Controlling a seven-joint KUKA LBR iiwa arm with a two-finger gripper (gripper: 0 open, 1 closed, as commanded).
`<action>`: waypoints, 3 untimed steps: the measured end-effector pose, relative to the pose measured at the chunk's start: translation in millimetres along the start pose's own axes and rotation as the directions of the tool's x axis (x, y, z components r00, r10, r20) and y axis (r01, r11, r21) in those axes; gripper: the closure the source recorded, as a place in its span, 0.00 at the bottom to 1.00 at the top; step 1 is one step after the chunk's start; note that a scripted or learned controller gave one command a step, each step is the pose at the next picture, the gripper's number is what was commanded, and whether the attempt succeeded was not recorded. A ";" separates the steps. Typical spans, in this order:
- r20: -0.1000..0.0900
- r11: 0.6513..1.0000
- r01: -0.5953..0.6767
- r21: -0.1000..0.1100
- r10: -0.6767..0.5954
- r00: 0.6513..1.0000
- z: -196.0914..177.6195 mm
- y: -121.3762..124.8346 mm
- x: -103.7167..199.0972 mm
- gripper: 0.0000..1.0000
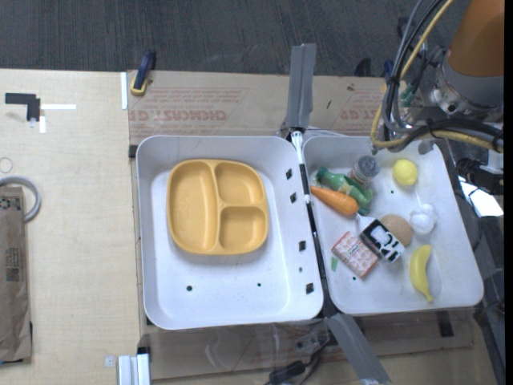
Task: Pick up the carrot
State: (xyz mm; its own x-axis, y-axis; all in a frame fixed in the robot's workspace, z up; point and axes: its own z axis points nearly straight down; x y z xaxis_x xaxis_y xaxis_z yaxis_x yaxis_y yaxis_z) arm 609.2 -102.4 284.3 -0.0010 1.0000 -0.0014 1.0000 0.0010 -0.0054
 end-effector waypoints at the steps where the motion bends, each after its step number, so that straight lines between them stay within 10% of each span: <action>1: 0.000 0.999 -0.038 0.001 0.038 0.999 96.3 -38.8 46.2 0.00; 2: -0.001 1.000 0.022 -0.001 -0.022 1.000 191.4 -47.6 8.2 0.00; 3: 0.000 0.986 0.169 -0.003 -0.169 0.986 136.0 -11.4 -20.2 0.00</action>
State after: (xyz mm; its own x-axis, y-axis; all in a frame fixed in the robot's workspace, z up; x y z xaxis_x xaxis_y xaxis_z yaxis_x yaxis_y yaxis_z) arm 597.1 -122.7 148.4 -0.1696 0.9855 -0.0002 0.9855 0.1696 -0.0026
